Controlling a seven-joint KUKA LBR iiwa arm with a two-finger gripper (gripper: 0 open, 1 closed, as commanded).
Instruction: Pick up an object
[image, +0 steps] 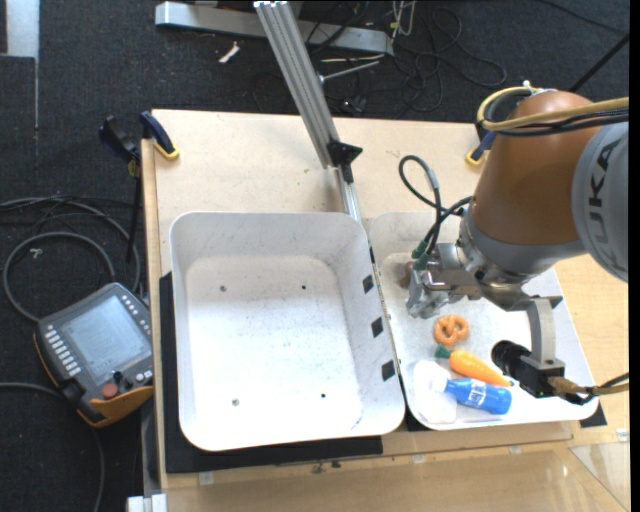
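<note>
A: Nearest the lens is the arm (540, 180). Its orange band bulks large at upper right, with grey casing on the outer side.

B: End effector state?

A: The end effector (426, 288) hangs over the far left part of the right bin (410, 340), close to the wall next to the left bin (270, 320). I cannot tell how far open it is, because its metal parts overlap from this angle. I also cannot tell whether it has hold of anything.

B: Where are the candidate objects?

A: All lie on the floor of the right bin.
- The orange pretzel-shaped toy (452, 329) is on the near side of the end effector, close to it. Contact can't be judged.
- The toy carrot (475, 364) lies slantwise, just beside the pretzel toward the near rim.
- The blue bottle (482, 396) lies on its side, just beside the carrot on the near side.
- A white piece (432, 388) sits at the bottle's left end. I can't make out what it is.

B: Surroundings?

A: Both bins sit side by side on the pale table (250, 165).
- An aluminium rail (300, 80) slants from the top of the view down toward the gap between the bins.
- A yellow-handled clamp (155, 135) sits at the table's far left corner.
- A teach pendant (95, 345) lies on the dark floor left of the table, with cable loops around it.
</note>
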